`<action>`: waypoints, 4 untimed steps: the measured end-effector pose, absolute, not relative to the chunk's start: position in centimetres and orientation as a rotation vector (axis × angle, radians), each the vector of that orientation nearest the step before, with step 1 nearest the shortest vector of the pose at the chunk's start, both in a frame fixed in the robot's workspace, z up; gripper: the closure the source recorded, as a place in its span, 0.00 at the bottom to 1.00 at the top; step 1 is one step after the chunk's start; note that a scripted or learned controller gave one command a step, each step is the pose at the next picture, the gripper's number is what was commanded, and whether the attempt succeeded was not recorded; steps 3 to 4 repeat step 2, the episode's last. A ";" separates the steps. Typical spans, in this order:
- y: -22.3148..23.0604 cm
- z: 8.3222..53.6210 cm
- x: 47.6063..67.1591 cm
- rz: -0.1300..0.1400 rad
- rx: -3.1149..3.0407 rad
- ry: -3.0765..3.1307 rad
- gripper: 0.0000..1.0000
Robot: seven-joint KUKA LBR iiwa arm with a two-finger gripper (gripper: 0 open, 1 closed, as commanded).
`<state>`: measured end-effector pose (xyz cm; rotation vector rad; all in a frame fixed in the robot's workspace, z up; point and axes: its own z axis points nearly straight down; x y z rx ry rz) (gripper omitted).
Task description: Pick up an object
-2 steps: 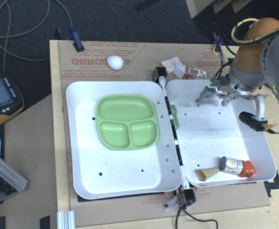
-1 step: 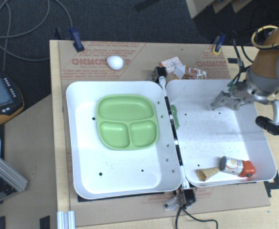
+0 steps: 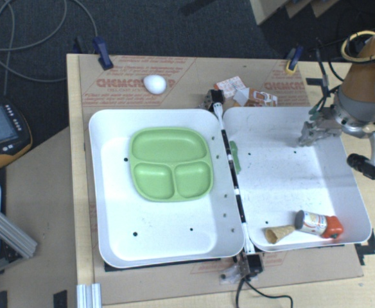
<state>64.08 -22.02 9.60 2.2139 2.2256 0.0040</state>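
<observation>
The likeliest thing to pick is the small bottle (image 3: 317, 224) lying on its side near the front edge of the right bin (image 3: 284, 165): a pale, labelled body with a dark cap at its left end and a red-orange end at its right, its long axis running roughly left to right and dipping a little to the right. Just beside its capped end, close enough that contact cannot be ruled out, lies a tan cone-shaped piece (image 3: 278, 234), wide end left, tip toward the bottle. To take the bottle well, the gripper would best come down over the pale middle of the body with its closing line across the short width, staying clear of the cone and of the bin's front rim; being round, it may roll if nudged off-centre. The gripper (image 3: 308, 135) hangs low over the back of the same bin, well apart from the bottle, with nothing visibly held; whether it is spread or pressed together cannot be told from this angle. So the step in hand, as I judge it, is an approach, with a travel toward the front of the bin yet to make. Further out, a slim green thing (image 3: 234, 157) lies along the divide between the bins, a green three-part tray (image 3: 172, 163) sits in the left bin (image 3: 110, 191), and a white egg-like ball (image 3: 154, 83) and some crumpled wrappers (image 3: 239, 92) rest on the cardboard behind.
</observation>
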 end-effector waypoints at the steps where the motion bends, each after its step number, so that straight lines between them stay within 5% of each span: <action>1: -16.3 15.4 55.0 0.001 2.222 2.223 1.00; 2: -16.3 15.3 54.9 -0.001 2.223 2.223 0.00; 4: -16.3 15.3 54.9 -0.001 2.223 2.223 0.00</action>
